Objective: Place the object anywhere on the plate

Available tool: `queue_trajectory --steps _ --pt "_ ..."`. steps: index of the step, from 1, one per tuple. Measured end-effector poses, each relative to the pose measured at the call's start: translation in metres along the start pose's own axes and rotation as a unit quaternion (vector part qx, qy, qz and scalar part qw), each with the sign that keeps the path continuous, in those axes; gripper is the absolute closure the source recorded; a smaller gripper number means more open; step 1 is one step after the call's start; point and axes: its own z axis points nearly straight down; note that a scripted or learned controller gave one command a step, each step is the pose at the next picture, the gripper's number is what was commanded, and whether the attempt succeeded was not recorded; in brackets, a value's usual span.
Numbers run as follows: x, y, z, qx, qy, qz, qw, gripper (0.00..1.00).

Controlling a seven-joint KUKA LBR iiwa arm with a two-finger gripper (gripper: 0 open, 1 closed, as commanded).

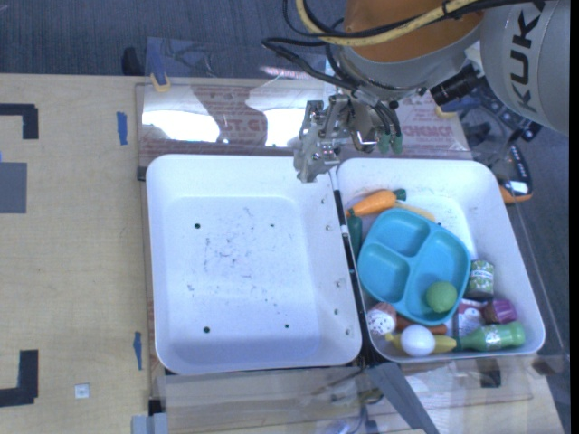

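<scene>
The blue plate (404, 256) lies in the right bin (470, 183), filling much of its middle and left half. It is a rounded, divided tray sitting askew. Its long axis runs roughly from 11 o'clock to 5 o'clock, and its 11 o'clock end rests near a carrot (374, 202). A small green ball (441, 297) sits in the plate's compartment toward 5 o'clock. It is round, so it has no clear long axis or heading.

The carrot lies at the plate's 12 o'clock edge. Its long axis runs from about 8 to 2 o'clock, with the green top toward 2 o'clock. At the plate's 3 o'clock side stands a small can (480, 278), with a purple item (500, 311) just beyond it toward 5 o'clock. Along the bin's 6 o'clock wall a white egg (417, 340) lies beside a green bottle (493, 337), which is on its side. A pale, red-marked ball (382, 319) sits at the plate's 7 o'clock corner.

The left bin (240, 260) adjoins the right one and shows only scuffs and a few dark dots.

The gripper (316, 159) hangs over the far rim at 12 o'clock, where the two bins meet, well apart from the plate. Whether it is open or closed cannot be told.
</scene>
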Motion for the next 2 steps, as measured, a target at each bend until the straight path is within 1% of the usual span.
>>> queue_trajectory --steps 1,2 --pt "-0.053 0.020 0.001 0.001 0.001 0.147 0.9891 1.00" --pt "-0.045 0.021 -0.072 0.000 -0.002 0.182 0.9832 1.00"
